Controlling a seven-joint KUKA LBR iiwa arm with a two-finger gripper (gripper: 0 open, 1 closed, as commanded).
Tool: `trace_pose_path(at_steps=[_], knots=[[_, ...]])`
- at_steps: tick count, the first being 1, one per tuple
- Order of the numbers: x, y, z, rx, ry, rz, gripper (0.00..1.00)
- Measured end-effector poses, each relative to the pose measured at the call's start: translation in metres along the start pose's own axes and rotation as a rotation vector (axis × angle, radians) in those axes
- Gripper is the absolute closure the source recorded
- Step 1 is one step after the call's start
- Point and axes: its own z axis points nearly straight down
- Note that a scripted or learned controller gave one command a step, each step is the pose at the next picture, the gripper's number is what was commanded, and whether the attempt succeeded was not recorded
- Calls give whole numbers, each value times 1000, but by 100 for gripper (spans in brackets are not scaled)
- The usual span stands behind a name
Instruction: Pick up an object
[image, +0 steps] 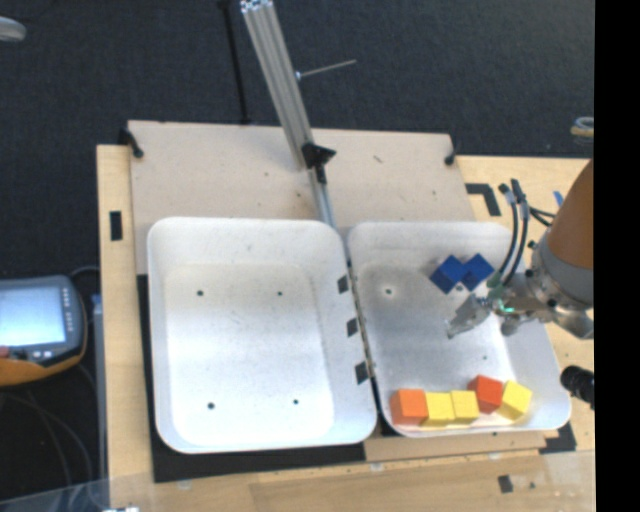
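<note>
The gripper (470, 318) is seen low over the right bin (400, 250); its state cannot be told. The approach step is judged in hand. A blue block (460, 272) lies just beyond it, so a short reach and descent would be called for.

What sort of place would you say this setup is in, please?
Probably a robotics lab's grasping test bench: two white bins side by side, loose coloured blocks in the right one, and a robot gripper reaching in.
</note>
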Motion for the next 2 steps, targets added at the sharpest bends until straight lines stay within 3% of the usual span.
trace_pose_path(at_steps=[1,2], knots=[[4,66,65,3,-1,-2,0],[2,110,136,3,-2,-2,0]])
